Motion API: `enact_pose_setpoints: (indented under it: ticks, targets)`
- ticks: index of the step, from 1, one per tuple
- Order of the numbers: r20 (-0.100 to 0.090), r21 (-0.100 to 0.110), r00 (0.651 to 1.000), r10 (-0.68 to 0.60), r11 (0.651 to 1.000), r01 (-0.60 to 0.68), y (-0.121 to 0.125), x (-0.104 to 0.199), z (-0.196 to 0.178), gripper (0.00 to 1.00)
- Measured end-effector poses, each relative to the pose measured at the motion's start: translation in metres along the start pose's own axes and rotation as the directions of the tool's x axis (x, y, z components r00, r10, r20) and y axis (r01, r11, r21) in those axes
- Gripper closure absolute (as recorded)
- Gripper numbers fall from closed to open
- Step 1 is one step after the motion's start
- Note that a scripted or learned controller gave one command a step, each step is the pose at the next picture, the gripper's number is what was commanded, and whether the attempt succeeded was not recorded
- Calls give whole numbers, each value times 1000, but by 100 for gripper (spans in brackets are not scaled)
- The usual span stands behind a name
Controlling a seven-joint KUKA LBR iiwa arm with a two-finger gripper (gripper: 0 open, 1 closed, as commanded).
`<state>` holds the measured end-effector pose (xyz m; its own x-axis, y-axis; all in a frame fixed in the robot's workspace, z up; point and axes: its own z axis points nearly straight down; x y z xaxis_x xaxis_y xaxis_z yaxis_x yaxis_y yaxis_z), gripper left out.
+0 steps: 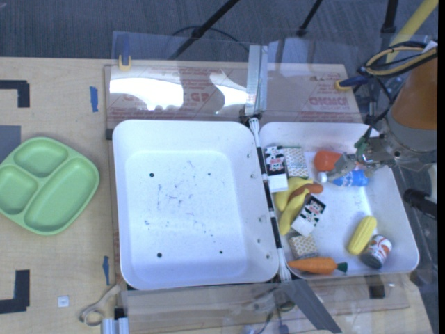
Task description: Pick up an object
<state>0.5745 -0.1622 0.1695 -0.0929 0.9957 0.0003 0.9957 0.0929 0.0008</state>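
The gripper (361, 155) hung low over the right bin (400, 218), at its far right side, seemingly reaching for the blue bottle (351, 179) just beside the orange ball (325, 161); whether it was spread or closed could not be told. The objects lay crowded in that bin: one banana (288, 200), one corn cob (361, 234), one carrot (314, 264), one can (377, 250). The left bin (139, 145) sat alongside, and one green plate (45, 185) rested on the bench (55, 270).
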Motion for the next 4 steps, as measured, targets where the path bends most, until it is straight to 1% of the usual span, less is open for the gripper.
enact_pose_setpoints:
  ticks: [1,2,3,4]
  targets:
    - [12,-25,1000,-27,999,27,59,-25,61,0]
    - [-9,6,962,-272,962,272,87,-42,80,0]
    - [3,-7,961,-275,961,275,91,-42,69,100]
    - [1,-2,952,-305,952,305,60,57,-38,100]
